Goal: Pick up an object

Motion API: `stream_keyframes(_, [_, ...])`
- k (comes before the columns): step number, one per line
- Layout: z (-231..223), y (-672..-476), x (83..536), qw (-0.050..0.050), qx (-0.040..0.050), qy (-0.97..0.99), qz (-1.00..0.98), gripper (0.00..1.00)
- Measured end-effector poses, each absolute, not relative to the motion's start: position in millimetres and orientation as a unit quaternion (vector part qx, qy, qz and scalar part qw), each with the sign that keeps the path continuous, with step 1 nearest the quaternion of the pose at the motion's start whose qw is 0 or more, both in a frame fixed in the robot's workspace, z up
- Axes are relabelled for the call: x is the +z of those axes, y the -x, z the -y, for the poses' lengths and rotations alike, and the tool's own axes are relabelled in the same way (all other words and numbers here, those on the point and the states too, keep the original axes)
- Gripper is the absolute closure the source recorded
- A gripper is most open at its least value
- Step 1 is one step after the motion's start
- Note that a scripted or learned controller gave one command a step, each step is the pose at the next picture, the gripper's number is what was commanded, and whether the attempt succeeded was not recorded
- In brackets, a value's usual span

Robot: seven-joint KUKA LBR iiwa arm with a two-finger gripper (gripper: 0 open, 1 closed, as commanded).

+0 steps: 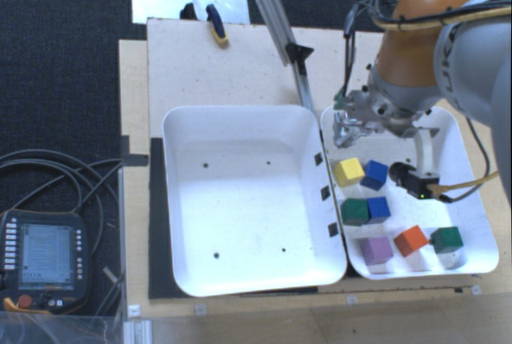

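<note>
Two-finger metal gripper (346,134) hangs in the right white plastic bin (472,174), above the small yellow cube (349,171); finger opening cannot be told, nothing seen held. Cube sits at the bin's upper left, touching a blue cube (374,174). Likely light, rigid, smooth-faced; best pinched across its free opposite faces.

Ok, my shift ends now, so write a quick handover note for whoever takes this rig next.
Gripper: over the far left corner of the right bin, above the blocks, nothing seen between its fingers.
Right bin: yellow block, two blue blocks, two green blocks, purple block, orange block.
Done: nothing picked.
Left: grasp and lift one; the yellow block is nearest.
</note>
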State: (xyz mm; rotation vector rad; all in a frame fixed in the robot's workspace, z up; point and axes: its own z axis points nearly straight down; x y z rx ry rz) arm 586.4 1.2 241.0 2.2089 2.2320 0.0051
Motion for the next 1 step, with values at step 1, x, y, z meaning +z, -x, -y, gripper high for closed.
stream_keyframes(1, [-51.4,-599.3,253.4,0.001,0.0024,-0.703,-0.711,1.0])
